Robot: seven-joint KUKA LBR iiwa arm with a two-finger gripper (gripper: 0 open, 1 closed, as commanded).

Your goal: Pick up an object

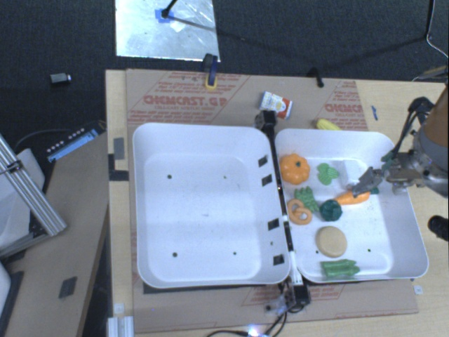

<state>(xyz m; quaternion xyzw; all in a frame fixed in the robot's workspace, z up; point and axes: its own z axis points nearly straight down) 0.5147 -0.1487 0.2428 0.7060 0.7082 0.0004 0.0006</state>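
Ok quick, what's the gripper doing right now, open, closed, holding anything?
Gripper: over the right bin, at the carrot; whether it grips it cannot be told.

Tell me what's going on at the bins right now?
The arm has reached into the right bin and its gripper is down at the carrot, near the bin's middle. Whether it has a hold on it can't be told from this view. The pumpkin, pretzel, round cookie and the green toys lie untouched in the same bin. A yellow item sits outside, behind it.
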